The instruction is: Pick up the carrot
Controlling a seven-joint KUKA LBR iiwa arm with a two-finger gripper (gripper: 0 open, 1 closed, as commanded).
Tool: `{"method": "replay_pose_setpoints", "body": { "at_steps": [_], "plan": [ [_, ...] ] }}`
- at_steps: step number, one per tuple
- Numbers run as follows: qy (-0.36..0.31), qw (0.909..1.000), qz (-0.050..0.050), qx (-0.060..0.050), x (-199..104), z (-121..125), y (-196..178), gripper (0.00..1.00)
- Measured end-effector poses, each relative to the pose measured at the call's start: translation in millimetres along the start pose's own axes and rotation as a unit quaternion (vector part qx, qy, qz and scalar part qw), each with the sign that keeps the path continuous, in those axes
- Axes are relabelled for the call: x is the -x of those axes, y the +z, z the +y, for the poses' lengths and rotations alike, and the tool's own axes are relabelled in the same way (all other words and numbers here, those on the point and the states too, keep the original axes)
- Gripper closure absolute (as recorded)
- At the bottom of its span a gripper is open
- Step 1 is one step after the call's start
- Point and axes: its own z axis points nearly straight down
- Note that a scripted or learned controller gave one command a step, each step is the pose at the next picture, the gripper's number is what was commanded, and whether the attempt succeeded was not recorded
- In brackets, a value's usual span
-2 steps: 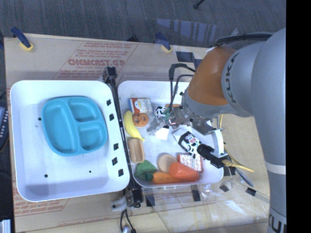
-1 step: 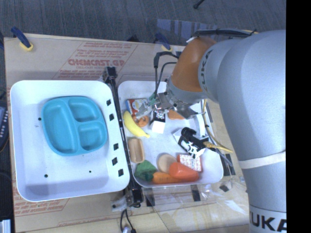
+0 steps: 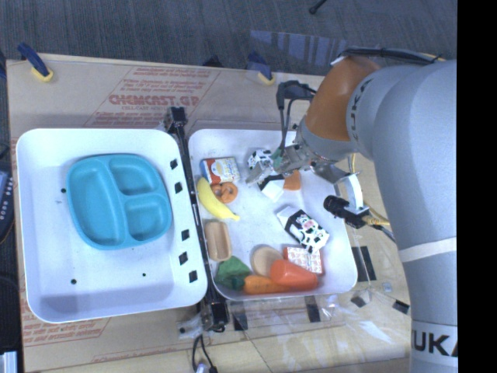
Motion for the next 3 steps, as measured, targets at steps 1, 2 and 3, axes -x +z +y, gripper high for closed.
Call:
{"method": "replay_pose_setpoints", "body": {
  "at_steps": [1, 2, 3],
  "plan": [
    [-0.004, 0.9999, 0.010, -0.012, -9, -6, 5, 1.00],
    [-0.185, 0.9825, 0.014, -0.012, 16, -31, -23, 1.00],
    [-0.185, 0.9825, 0.014, -0.012, 15, -31, -22, 0.00]
  ]
}}
